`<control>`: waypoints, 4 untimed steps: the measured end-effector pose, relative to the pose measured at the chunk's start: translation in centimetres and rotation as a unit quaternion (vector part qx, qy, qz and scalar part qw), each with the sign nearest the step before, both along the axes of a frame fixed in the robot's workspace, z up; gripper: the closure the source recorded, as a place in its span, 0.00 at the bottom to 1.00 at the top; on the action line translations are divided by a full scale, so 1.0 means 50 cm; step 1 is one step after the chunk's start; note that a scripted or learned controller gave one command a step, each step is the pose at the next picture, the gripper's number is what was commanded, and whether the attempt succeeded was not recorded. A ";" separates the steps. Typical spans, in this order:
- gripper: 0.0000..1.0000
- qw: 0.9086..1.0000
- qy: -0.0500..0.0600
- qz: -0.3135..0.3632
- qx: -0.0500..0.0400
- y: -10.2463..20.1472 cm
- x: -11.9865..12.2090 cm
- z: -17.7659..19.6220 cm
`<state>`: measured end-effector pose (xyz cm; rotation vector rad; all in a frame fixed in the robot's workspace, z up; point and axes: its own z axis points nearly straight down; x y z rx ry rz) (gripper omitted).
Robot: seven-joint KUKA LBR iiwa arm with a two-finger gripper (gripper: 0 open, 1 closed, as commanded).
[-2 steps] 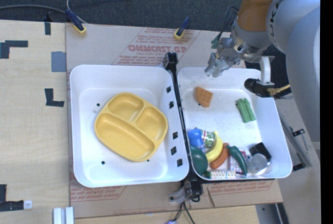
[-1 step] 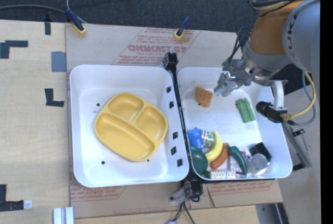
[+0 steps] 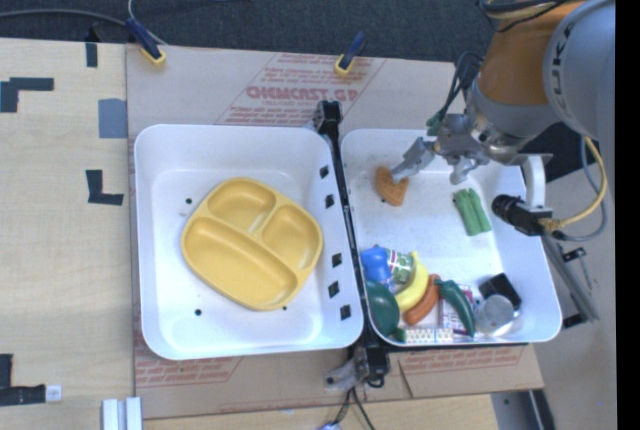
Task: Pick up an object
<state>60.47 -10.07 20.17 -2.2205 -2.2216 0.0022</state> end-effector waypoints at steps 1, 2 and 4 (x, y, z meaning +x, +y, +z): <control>0.00 1.000 -0.001 0.000 0.000 -0.015 0.002 -0.232; 1.00 1.000 -0.002 0.000 -0.001 -0.016 0.003 -0.213; 0.00 1.000 0.000 0.000 0.000 0.003 -0.089 0.001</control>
